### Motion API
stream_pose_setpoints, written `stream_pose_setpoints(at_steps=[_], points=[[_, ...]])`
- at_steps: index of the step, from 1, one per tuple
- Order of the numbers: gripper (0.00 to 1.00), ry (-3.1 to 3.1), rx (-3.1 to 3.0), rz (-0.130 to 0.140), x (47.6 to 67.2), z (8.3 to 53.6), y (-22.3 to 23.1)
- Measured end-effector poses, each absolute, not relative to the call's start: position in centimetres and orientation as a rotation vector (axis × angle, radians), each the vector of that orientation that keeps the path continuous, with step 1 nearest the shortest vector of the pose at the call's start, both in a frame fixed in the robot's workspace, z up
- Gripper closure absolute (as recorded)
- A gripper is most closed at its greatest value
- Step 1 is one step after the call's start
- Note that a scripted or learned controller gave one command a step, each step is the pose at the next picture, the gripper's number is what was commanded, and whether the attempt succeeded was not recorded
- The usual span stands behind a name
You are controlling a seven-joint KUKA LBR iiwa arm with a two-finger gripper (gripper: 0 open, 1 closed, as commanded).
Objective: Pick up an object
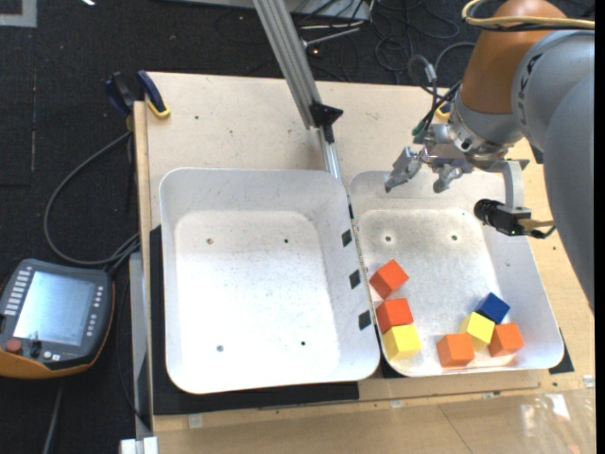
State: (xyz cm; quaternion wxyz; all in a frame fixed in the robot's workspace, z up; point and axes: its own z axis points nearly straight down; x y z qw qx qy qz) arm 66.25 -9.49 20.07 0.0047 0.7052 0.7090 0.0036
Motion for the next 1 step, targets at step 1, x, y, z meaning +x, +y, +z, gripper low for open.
stream_pose_setpoints(at_steps=[1], points=[[0.0, 2.216, 2.231, -0.008, 59.41, 18.24, -14.53]])
